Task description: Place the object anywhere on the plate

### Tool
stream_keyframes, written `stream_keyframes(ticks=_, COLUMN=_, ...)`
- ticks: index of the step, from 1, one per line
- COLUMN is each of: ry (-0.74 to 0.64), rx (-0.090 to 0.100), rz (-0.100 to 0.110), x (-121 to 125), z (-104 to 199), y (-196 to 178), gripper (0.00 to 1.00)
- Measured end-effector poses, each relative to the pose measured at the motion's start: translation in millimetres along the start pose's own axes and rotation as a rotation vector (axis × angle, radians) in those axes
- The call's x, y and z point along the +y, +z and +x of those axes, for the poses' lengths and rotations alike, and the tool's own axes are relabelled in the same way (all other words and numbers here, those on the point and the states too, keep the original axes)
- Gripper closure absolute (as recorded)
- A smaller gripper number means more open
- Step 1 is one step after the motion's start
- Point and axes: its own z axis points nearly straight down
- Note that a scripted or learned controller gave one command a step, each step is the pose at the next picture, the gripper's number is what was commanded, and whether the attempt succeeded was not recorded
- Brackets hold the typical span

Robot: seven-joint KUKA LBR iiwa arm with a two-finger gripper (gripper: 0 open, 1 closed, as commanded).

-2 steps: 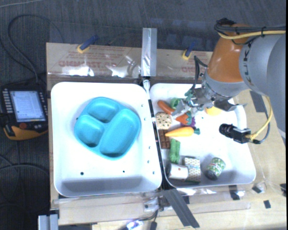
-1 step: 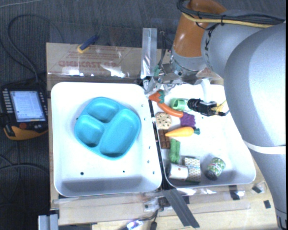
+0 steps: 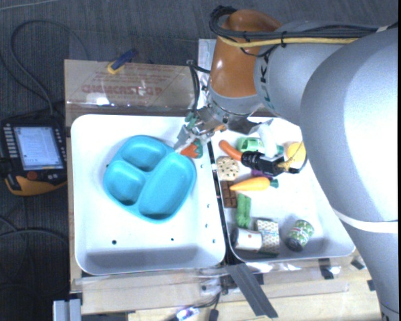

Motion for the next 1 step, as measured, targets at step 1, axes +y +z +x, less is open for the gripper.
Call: stream_keyframes(ticks=1, ry=0.083, rx=0.0, rz=0.002, x=14.4, z=64.6, y=17.7, gripper=1.0)
